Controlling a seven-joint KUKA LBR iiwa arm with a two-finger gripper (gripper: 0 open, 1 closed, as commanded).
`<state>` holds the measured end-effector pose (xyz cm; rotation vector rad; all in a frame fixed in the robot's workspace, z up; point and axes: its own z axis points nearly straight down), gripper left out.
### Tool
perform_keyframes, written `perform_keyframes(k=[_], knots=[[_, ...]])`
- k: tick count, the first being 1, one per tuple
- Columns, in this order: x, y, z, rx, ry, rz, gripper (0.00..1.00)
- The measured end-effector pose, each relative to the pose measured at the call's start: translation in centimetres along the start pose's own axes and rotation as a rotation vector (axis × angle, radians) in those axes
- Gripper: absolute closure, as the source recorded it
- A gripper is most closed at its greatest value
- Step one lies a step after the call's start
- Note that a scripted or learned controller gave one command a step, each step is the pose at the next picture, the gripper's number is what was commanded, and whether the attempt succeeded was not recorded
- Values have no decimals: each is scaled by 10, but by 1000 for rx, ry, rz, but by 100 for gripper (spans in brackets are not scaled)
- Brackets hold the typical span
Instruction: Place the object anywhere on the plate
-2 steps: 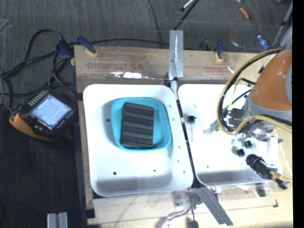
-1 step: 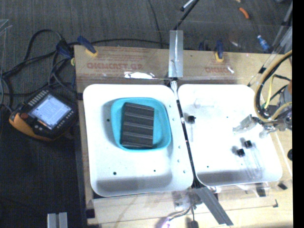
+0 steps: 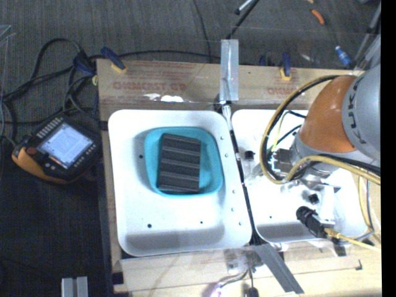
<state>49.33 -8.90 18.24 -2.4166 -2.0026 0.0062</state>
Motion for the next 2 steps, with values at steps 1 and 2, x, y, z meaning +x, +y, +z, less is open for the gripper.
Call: perform_keyframes(k=[1, 2], knots=[[-59, 1, -61, -2, -2, -271, 0], [-102, 27, -145, -4, -3, -500, 0]])
